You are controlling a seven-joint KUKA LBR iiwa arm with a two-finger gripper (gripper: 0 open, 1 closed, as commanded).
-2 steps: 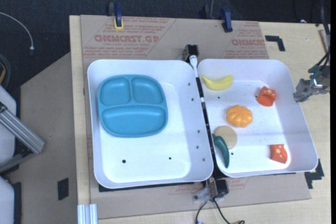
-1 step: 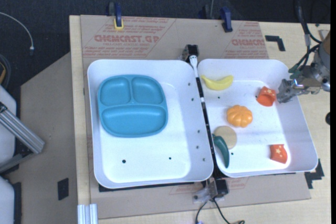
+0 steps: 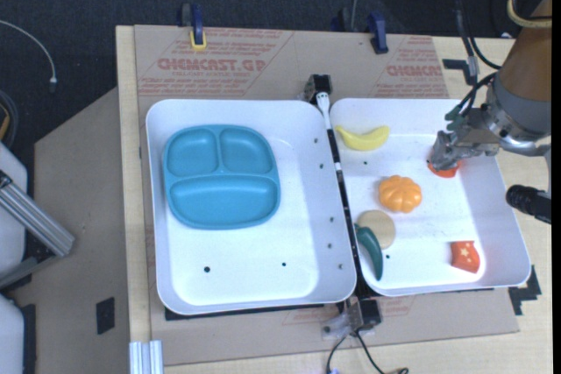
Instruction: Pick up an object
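Note:
In the right bin (image 3: 491, 276) lie a yellow banana (image 3: 363, 137), an orange pumpkin (image 3: 400, 194), a beige round piece (image 3: 376, 226) with a dark teal object (image 3: 371, 251) beside it, and a red-orange block (image 3: 465, 256). My gripper (image 3: 443, 157) hangs low over the bin's upper right part, right above a small red object (image 3: 444, 171) that peeks out beneath its tip. The gripper's own body hides how it meets that red object.
The left bin (image 3: 175, 267) holds a blue divided plate (image 3: 223, 177). A black clip (image 3: 319, 88) sits at the top of the seam between the bins. The bins rest on a cardboard-covered bench (image 3: 263, 57) with blue clamps at its far edge.

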